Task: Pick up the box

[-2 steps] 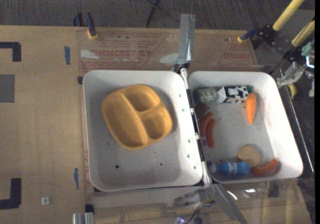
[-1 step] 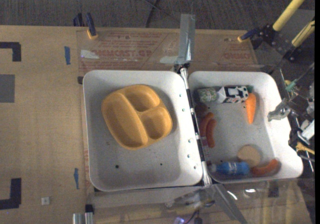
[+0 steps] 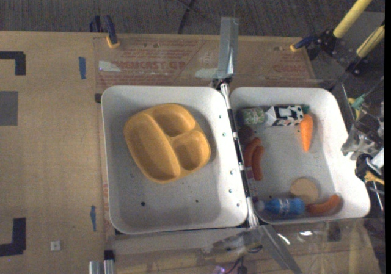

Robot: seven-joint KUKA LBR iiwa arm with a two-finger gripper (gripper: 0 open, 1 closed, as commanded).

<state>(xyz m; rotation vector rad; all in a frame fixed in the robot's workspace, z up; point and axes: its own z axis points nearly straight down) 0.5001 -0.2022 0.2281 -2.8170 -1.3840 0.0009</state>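
cardboard sheet [image 3: 160, 64]: faint reddish print, unreadable | box [image 3: 278, 115]: cow-patch pattern, no legible text

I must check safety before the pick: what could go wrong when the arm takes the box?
The box lies against the right bin's back wall, so a finger might hit the rim. The carrot is beside it and could be pushed or taken by mistake.

Gripper [image 3: 360, 144] at right bin's [image 3: 330, 99] right rim. Left of it: carrot [image 3: 306, 132], box [image 3: 280, 115], sausages [image 3: 254, 155]. Farther left, left bin [image 3: 122, 205] holds plate [image 3: 167, 141].
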